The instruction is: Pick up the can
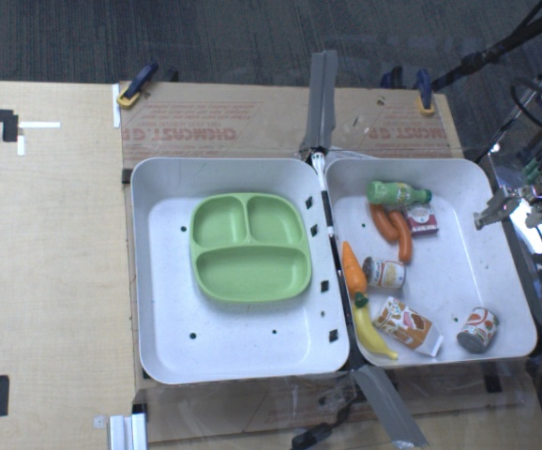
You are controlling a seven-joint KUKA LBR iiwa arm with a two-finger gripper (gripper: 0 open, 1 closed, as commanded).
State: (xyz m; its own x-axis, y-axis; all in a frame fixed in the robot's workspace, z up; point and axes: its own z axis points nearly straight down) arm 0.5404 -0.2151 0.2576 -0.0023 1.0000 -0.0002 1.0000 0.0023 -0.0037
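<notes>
Two can-like things lie in the right bin [477, 251]. A small can [384, 274] with a silver end and a dark label lies on its side near the bin's left wall, beside an orange carrot [353, 268]. A red and white can [478, 330] lies tilted in the near right corner. My gripper [507, 206] shows as grey metal parts at the bin's right rim, partly cut off by the view's edge. It is well apart from both cans and nothing is seen in it.
The right bin also holds a green bottle [398, 193], two orange sausage-like pieces [393, 228], a small red and white pack [423, 221], a banana [372, 331] and a juice carton [407, 326]. A green divided plate [249, 248] sits in the left bin [158, 279].
</notes>
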